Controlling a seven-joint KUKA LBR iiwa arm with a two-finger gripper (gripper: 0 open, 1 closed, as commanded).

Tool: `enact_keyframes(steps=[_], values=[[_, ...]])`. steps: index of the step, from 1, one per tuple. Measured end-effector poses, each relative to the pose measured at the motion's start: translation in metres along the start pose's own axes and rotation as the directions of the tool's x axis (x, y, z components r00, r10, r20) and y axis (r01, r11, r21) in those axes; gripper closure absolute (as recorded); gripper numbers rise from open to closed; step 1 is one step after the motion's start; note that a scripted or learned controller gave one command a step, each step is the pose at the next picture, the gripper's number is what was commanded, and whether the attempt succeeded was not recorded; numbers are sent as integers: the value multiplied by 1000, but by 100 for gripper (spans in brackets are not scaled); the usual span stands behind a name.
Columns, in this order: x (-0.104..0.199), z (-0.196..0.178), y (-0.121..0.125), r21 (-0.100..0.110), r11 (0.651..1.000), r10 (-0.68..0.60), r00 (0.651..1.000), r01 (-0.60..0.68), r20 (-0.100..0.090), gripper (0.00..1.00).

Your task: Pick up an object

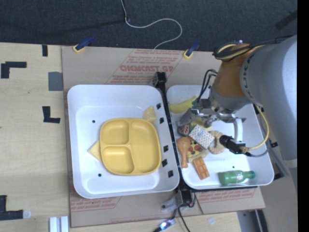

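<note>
So, biggest thing first:

Arm (270,76): grey w/ orange band, comes in from view's right, wrist over the right bin's upper half.

Left bin (82,105): holds a yellow divided tray (130,145), three compartments, w/ a pale yellow flat piece poking out from under it at left and top right. Well apart from the gripper; not the near option.

Right bin (258,178): clutter lives here, so the pick is likeliest here (my guess, task names no item).

Gripper (205,115): low over the pile at the bin's upper left. Jaws: can't tell if spread or pressed together; hardware and cables blur the tips. Nothing visibly pinched.

Key relation: pile lies just below and slightly left of the gripper in the view, i.e. toward the bin's near-left corner. Only one arm, so no choice of side.

Green bottle (236,177): lying flat, long axis roughly left-right, near the bin's bottom edge, apart from the pile. Cleanest target by my reckoning.

Yellow banana-like item (182,105): curved, at upper left, just beside the gripper.

Checked packet (202,137): white w/ dotted pattern, tilted, closest under the gripper.

Orange pieces (183,148): one drumstick-like, long axis up-down; an orange block (201,168) below it, tilted.

Risk: items touch/overlap, so a grab may slip or take two.
</note>
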State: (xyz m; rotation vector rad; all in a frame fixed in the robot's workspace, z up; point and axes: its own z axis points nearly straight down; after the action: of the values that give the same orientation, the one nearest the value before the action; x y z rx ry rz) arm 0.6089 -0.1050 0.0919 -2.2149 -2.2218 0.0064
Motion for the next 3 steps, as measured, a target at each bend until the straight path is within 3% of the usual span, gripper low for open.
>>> enact_keyframes(steps=[1, 2, 3], values=[[0, 6, 1, -7, 1000, 2, 1000, -2, 2, 0], [2, -5, 1, -7, 1000, 0, 1000, 0, -1, 100], [6, -49, 8, -8, 1000, 1, 1000, -1, 0, 100]])
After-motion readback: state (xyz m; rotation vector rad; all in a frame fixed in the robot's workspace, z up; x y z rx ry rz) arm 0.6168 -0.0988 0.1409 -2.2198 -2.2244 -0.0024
